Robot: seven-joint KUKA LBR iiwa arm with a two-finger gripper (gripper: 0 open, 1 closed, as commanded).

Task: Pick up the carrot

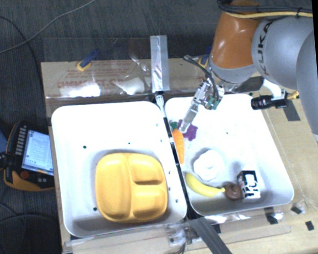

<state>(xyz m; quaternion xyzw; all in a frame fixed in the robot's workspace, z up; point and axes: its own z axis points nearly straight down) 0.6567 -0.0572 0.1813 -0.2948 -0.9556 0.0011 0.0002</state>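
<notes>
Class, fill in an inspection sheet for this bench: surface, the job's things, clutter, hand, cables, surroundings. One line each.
Surface: two shallow white bins side by side; left bin, right bin.
Job's things: carrot lies along the right bin's left wall, by the divider.
Clutter: yellow compartment tray in the left bin; banana, white round object, purple item, small brown item and black-and-white item in the right bin.
Hand: hand reaches down just above the carrot's top end; grip cannot be judged.
Cables: dark cables on the floor, upper left.
Surroundings: pendant controller on the floor, left of the bench.
</notes>
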